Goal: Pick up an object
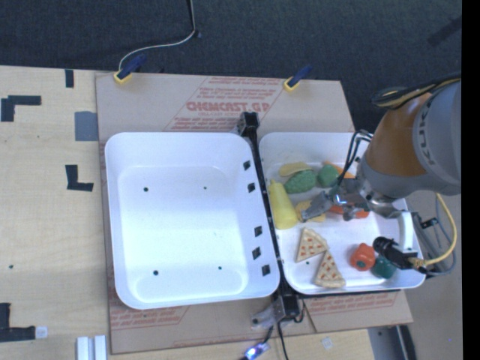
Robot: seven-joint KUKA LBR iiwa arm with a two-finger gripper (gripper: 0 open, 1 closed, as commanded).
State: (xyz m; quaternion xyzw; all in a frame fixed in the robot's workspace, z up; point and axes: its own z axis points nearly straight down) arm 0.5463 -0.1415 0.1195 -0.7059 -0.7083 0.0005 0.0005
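Red print on cardboard sheet (225,103) under bins, reads approx. "CHEMCAST GP", rest illegible.

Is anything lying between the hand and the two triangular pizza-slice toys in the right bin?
Nothing visible does. The hand hovers above the yellow block, and bare white floor of the right bin separates it from the two triangular pizza-slice toys just below.

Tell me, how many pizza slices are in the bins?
2. One pizza slice lies mid-way in the right bin, and the other sits just below it near the front edge. The arm may hide more.
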